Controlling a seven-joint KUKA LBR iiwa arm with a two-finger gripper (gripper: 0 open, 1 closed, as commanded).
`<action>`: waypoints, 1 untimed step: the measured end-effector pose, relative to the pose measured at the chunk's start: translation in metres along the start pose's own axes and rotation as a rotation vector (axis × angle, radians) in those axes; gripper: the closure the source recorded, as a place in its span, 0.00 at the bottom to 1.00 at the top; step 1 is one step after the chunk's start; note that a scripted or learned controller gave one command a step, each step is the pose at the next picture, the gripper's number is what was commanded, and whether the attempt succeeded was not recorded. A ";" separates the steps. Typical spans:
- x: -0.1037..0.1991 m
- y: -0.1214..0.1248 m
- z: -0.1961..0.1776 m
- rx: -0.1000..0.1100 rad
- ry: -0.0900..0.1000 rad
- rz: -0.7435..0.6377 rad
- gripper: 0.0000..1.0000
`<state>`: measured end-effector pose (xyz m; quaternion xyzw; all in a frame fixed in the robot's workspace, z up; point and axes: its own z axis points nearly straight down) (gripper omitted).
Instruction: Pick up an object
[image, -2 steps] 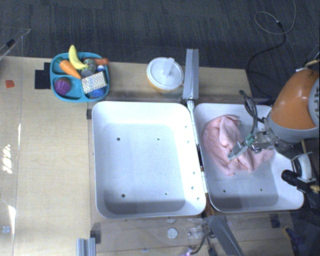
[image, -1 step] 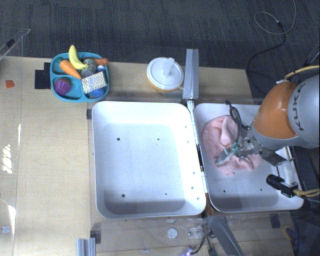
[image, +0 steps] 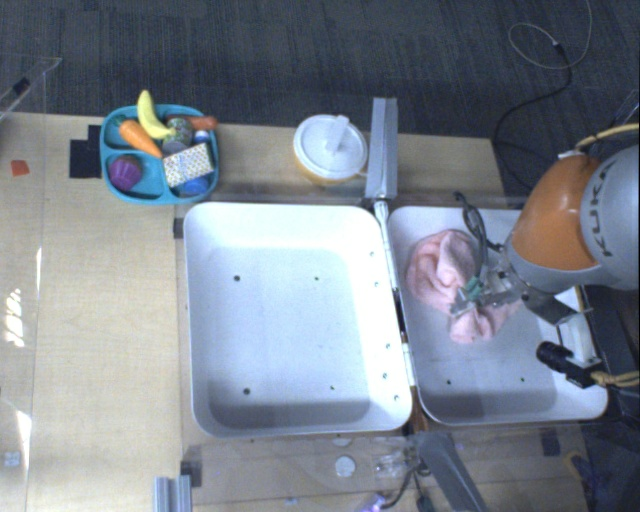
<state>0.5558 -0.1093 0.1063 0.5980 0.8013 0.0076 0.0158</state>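
In right bin (image: 560, 395), toward 12 o'clock: pink cloth (image: 445, 270), crumpled; gripper (image: 478, 297) down on its 4 o'clock edge, finger state impossible to tell. At 9 o'clock, left bin (image: 250, 390); beyond at 11, blue tray (image: 112, 190), toy food

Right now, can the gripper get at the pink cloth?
Probably yes. The gripper is right over the pink cloth in the right bin, and nothing lies between them.

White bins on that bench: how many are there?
2. The left bin lies mid-bench; the right bin lies beside it, holding a pink cloth under the gripper.
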 end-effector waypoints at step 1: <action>0.029 0.071 -0.079 0.023 0.012 0.108 1.00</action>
